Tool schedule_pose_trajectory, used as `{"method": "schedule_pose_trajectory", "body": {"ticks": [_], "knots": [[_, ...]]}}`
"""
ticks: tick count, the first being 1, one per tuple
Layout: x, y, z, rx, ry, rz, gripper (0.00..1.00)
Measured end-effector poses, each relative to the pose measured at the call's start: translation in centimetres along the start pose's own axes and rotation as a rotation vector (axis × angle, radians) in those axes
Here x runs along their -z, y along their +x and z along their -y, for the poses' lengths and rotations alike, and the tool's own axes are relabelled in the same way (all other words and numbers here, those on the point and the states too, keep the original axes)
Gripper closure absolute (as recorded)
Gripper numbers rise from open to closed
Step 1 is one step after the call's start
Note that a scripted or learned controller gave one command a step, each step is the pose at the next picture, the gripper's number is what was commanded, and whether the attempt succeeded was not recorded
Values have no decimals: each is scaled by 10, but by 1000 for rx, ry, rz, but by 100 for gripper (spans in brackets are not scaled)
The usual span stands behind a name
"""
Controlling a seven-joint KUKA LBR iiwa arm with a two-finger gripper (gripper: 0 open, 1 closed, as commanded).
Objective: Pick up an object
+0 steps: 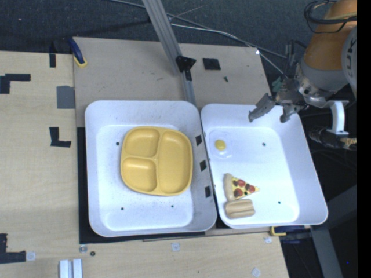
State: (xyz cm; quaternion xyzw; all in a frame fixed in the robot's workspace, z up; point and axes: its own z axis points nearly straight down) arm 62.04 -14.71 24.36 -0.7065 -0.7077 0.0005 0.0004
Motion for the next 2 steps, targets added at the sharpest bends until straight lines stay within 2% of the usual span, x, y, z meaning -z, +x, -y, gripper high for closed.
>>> {"method": "schedule_pose_trajectory", "body": {"ticks": [2], "knots": [[-89,1,8,0,5,0,0]]}}
